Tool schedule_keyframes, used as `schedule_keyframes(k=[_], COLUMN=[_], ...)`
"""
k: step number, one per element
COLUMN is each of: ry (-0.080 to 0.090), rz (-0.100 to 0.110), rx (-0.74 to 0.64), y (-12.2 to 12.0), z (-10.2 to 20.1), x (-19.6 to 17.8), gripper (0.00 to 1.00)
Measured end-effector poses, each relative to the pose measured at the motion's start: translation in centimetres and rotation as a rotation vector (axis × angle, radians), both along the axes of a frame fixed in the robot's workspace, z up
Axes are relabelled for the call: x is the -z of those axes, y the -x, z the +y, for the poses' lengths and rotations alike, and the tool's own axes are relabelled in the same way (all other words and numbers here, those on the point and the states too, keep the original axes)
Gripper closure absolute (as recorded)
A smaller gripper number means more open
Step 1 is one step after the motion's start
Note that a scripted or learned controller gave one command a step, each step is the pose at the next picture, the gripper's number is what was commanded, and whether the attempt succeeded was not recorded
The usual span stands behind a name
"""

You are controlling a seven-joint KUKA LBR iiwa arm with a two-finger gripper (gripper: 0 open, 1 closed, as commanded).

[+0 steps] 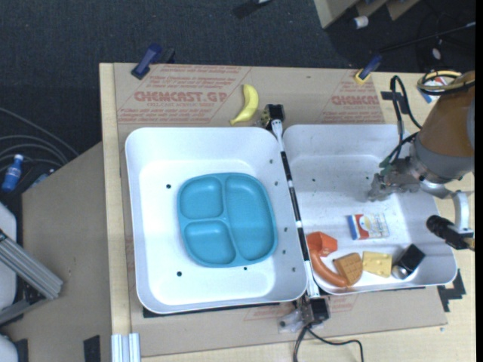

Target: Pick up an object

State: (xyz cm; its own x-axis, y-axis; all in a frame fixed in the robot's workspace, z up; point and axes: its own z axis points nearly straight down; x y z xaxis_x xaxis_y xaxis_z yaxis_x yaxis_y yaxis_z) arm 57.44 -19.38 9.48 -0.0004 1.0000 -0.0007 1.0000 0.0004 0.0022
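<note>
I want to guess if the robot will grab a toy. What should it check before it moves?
1. Gripper is above the right white bin: ok.
2. Something between the fingers: cannot tell.
3. Toys within the right bin: small red, white and blue carton, yellow cheese-like wedge, brown bread-like slice, orange sausage-like piece, small black cylinder: ok.
4. Gripper is directly over a toy: not ok, bare floor is below it.
5. Blue divided plate sits apart, in the left white bin: ok.

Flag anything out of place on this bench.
A banana lies on the bench board behind the left bin, outside both bins. The other small items sit clustered in the right bin's near corner. Nothing looks spilled or damaged.
</note>
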Motion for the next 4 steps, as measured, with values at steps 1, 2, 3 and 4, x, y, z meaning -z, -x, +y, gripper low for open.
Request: schedule_keyframes(k=[1, 2, 3, 4], ry=[0.000, -0.002, -0.002, -0.001], rz=[0.000, 0.005, 0.003, 0.001], rx=[0.000, 0.001, 0.002, -0.001], y=[0.0, 5.2, 5.1, 5.3], z=[0.0, 3.1, 3.1, 7.7], x=[0.0, 1.1, 0.1, -8.8], gripper=[0.00, 0.00, 1.00, 1.00])
